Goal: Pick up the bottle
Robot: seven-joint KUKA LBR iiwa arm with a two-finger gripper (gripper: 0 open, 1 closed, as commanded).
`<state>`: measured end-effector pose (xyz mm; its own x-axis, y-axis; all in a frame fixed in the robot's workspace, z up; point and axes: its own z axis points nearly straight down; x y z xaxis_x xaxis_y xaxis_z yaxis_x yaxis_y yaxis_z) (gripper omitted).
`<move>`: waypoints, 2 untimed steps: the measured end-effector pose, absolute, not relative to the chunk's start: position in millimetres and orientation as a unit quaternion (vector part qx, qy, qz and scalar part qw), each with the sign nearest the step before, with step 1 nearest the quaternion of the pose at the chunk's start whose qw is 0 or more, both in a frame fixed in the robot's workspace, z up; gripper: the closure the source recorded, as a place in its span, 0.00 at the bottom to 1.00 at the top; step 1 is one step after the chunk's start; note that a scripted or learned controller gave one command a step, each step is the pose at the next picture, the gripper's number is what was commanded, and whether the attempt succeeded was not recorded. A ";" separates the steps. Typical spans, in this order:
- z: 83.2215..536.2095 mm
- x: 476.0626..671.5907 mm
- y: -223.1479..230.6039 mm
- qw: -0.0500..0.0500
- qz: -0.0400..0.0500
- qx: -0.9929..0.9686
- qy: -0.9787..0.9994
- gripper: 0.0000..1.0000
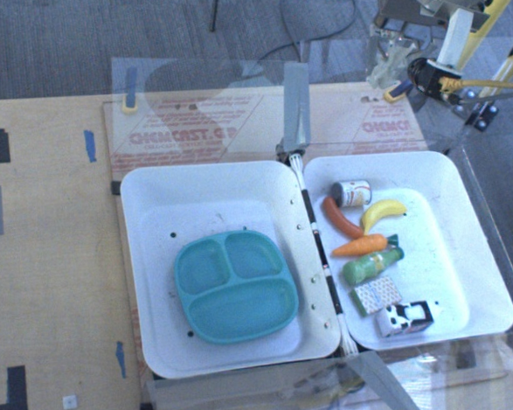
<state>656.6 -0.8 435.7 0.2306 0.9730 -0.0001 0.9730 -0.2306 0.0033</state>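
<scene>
the small green plastic bottle (372, 265) lies on its side in the right white bin (477, 228), touching an orange carrot (358, 246). the gripper (393, 59) hangs above the bench; its opening can't be told.

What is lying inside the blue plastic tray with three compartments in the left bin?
The blue three-compartment plastic tray holds nothing visible; all three compartments show bare blue surface. The white bin floor directly beneath it is covered, so anything under the tray cannot be seen.
</scene>
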 end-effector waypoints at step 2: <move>435.6 666.6 78.3 0.001 0.001 0.743 0.670 0.00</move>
